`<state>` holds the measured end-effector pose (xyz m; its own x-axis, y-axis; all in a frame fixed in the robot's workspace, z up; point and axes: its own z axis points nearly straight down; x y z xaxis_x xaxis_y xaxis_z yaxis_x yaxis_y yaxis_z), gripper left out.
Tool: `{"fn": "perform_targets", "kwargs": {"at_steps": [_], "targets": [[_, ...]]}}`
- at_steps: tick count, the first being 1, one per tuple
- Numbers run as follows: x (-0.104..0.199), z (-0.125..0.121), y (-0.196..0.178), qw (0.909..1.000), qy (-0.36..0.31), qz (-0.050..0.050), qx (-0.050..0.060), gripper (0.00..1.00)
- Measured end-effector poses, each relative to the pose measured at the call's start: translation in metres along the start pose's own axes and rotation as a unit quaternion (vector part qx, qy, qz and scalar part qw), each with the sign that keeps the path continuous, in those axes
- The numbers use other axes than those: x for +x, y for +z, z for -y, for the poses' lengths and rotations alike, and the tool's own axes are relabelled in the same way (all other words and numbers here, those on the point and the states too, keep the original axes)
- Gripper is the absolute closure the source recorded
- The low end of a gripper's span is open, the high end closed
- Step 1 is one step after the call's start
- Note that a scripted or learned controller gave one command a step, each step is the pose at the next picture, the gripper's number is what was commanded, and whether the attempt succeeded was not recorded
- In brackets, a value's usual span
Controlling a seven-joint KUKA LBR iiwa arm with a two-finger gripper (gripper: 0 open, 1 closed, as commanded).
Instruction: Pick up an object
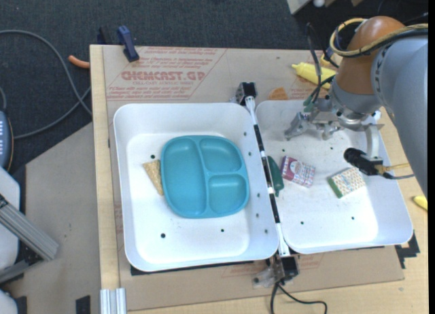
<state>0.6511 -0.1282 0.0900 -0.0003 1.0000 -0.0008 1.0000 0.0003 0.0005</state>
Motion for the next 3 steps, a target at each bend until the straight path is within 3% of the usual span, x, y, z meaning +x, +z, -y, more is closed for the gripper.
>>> {"fn": "perform_targets", "kwargs": {"at_steps": [1,2,3], "targets": [[-0.045,-0.016,-0.037,1.0,0.0,0.001,-0.001,0.0],[-0.047,0.078,-0.008,1.0,0.0,0.0,0.001,0.0],[-0.074,0.009,-0.052,1.0,-0.001,0.001,-0.001,0.0]]}}
